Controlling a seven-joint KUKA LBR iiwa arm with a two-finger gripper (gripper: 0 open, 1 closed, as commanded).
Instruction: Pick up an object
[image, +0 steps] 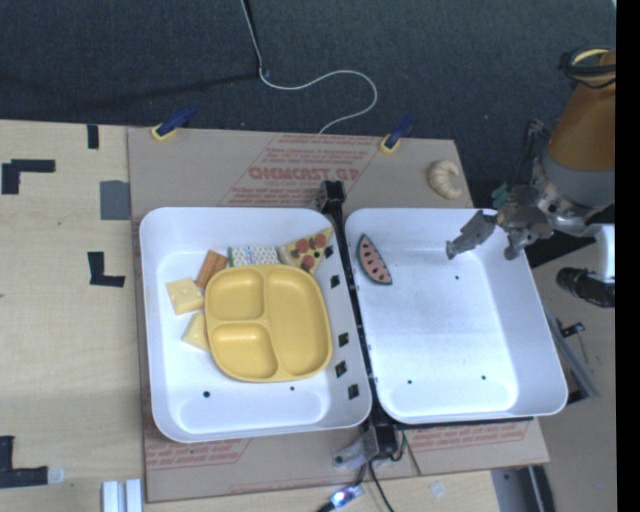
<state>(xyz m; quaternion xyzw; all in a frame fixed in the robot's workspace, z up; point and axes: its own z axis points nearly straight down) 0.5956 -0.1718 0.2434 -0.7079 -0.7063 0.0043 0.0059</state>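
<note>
A watermelon slice (375, 260) lies in the right bin (450, 390), close to its upper left corner. My gripper (492, 242) hangs over that bin's upper right part, well to the right of the slice. Its two fingers (467, 238) stand apart, and nothing sits between them. In the left bin (250, 420) rests a yellow divided plate (268, 322). Around the plate lie a pizza slice (308, 248), a brown cracker (210, 268) and pale cheese pieces (184, 296).
A beige lump (447, 178) sits on the cardboard sheet (290, 170) beyond the right bin. A white cable (320, 80) loops across the dark floor at the back. Blue and yellow clips (397, 132) hold the cardboard's far edge.
</note>
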